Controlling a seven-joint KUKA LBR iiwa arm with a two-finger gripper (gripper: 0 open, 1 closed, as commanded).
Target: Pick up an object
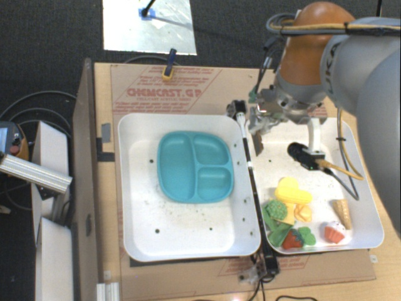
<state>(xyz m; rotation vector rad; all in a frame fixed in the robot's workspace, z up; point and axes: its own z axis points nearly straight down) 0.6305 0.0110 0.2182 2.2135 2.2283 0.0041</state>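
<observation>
While the arm [351, 55] reaches in from the right, I see its fingers [255, 135] hanging low at the far end of the wall where the two white bins meet. Whether they are released or clenched I cannot tell from this slant. All the loose pieces lie in the right bin [369, 231], well apart from the fingers, to their right and toward the near rim. Closest to the fingers is a yellow piece [293, 192], with a green leafy piece [274, 211] and a small orange wedge [302, 213] touching its near side. Just beyond those, against the near wall, sit a red piece [289, 239] and a green piece [306, 235]. Farther right of the fingers lie a cone [341, 213] and a red-and-white piece [335, 232], just beside each other. To the fingers' left and nearer the camera, a teal divided plate [194, 168] lies flat in the left bin [138, 231]. Both bins rest on printed cardboard [163, 93] covering the worktop.
</observation>
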